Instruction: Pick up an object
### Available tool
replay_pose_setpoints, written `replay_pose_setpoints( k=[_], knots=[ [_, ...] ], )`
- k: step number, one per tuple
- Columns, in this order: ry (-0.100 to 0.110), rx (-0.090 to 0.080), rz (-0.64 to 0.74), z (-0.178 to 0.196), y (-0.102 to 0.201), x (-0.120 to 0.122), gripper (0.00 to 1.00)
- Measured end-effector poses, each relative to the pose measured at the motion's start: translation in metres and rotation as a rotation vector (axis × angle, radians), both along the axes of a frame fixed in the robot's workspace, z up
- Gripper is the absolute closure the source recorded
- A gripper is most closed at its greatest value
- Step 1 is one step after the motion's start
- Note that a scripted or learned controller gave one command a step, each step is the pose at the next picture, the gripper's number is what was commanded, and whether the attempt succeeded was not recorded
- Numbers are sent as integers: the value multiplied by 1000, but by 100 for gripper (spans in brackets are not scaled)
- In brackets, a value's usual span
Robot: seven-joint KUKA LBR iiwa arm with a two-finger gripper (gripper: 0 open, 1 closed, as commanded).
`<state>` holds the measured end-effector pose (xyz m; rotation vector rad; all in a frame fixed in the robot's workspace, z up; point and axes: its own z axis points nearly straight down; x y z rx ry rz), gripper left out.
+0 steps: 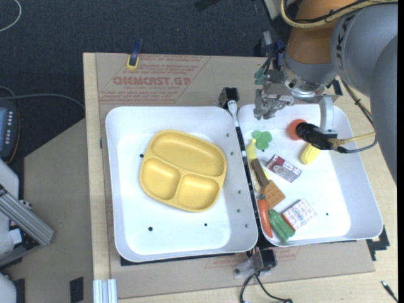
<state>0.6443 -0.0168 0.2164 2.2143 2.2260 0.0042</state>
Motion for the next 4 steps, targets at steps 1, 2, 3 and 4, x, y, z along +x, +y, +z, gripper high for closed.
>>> replay_pose_setpoints(
  k=[1,2,3,4],
  knots=[
    [-1,0,-2,17,29,5,100],
    [0,-2,-5,14,23,8,100],
    [0,-1,-4,18,29,12,100],
    [7,-1,-5,1,35,1,100]
  ],
)
